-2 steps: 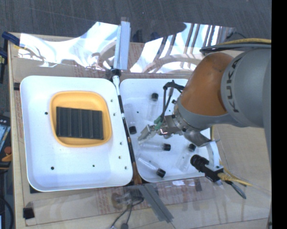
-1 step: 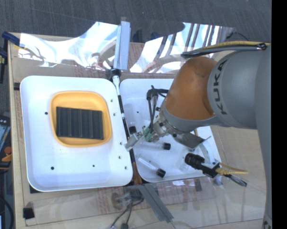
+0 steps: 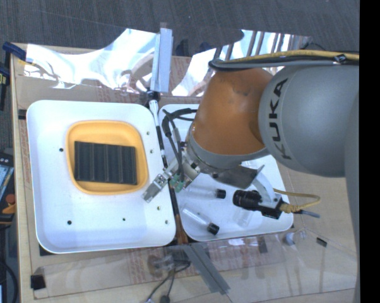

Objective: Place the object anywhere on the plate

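Reaching in from the right, my gripper [image 3: 157,187] hangs over the seam between the two white bins — at the right edge of the left bin [image 3: 45,226]. Whether it is parted or closed, or has hold of anything, I cannot tell. The yellow plate [image 3: 105,134] sits in the left bin with a black ribbed block [image 3: 106,162] on it — well apart from the clear syringes [image 3: 202,223] lying in the right bin [image 3: 240,237].

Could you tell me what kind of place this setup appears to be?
Probably a robotics lab test bench: a KUKA arm reaches over two white bins, one holding a yellow plate, with crumpled foil behind.
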Robot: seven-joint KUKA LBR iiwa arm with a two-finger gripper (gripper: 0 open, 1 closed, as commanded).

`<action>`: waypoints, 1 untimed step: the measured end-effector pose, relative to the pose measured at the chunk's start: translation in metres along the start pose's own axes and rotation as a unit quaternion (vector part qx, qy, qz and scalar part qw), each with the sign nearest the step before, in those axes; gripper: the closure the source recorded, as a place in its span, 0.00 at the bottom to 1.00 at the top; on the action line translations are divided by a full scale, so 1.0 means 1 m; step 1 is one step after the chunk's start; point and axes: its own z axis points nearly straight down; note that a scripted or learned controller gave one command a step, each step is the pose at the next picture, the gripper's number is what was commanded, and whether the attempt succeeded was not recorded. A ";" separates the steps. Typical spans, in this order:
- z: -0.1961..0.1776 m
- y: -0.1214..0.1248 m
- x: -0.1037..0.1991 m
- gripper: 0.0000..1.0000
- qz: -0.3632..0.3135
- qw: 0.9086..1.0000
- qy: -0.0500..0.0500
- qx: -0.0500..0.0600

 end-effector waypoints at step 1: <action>0.033 0.084 -0.050 0.00 -0.125 0.992 0.001 0.001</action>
